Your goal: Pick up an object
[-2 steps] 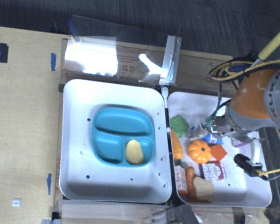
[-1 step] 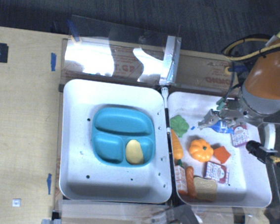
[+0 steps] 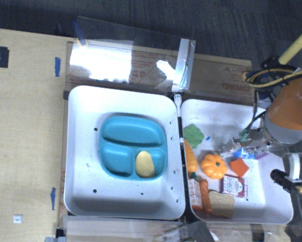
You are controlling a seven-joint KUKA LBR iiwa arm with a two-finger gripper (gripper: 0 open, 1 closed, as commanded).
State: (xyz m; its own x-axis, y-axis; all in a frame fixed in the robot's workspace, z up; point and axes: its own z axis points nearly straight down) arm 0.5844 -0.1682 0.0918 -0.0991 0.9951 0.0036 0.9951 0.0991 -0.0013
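Two white bins sit side by side on the wooden bench (image 3: pixel 14 146). The left bin (image 3: pixel 79 137) holds a blue divided tray (image 3: pixel 133 133) with a pale yellow, egg-shaped item (image 3: pixel 145 164) in its lower right compartment. The right bin (image 3: pixel 276 209) holds a cluster of small things: a green flat piece (image 3: pixel 193 134) near the upper left, an orange carrot-like stick (image 3: pixel 191 158) along the divider edge, a small orange pumpkin (image 3: pixel 213 165) near the middle, an orange-red block (image 3: pixel 239 167) just right of the pumpkin, a red and white packet (image 3: pixel 234 185) below that block, a tan bread-like slab (image 3: pixel 221 203) at the bottom, and a reddish sausage-shaped piece (image 3: pixel 203 192) left of the slab, touching or nearly touching it.

The arm (image 3: pixel 294 108), grey with an orange band, comes in from the right over the upper right of the right bin. The tool (image 3: pixel 245 146) sits low among clutter just above the orange-red block, next to something blue and purple (image 3: pixel 249 153). Cannot tell whether the tool is wide or narrow, or whether anything sits in it; that area is too small and busy.

Clear plastic sheeting (image 3: pixel 120 61) with glare lies behind the left bin, with a shiny upright strip (image 3: pixel 184 62) between the bins at the back. Yellow and black cables (image 3: pixel 265 76) loop near the arm.
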